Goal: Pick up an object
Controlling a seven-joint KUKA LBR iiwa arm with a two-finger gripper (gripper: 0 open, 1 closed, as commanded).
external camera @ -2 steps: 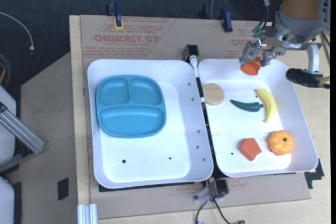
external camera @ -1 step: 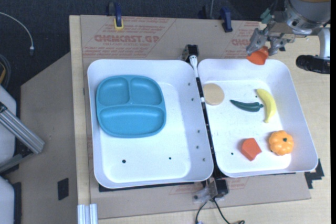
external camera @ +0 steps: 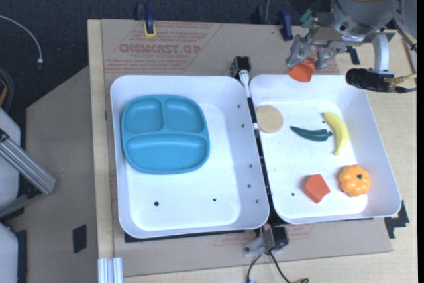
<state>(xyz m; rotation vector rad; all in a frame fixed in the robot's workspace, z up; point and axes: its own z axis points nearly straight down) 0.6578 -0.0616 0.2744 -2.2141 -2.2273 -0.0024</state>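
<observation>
The claw point(external camera: 311, 57) hangs over the right bin's point(external camera: 371, 205) far rim, seemingly gripping a small orange object point(external camera: 302, 72) between its fingers. The lift looks underway; next comes carrying it clear.

The table point(external camera: 179, 43) has a brown board top with faded red lettering along its far edge. Two shallow white bins lie directly on it, side by side and touching: the left bin point(external camera: 225, 189) and the right bin point(external camera: 371, 113). Blue clamps point(external camera: 147, 16) grip its far edge
</observation>
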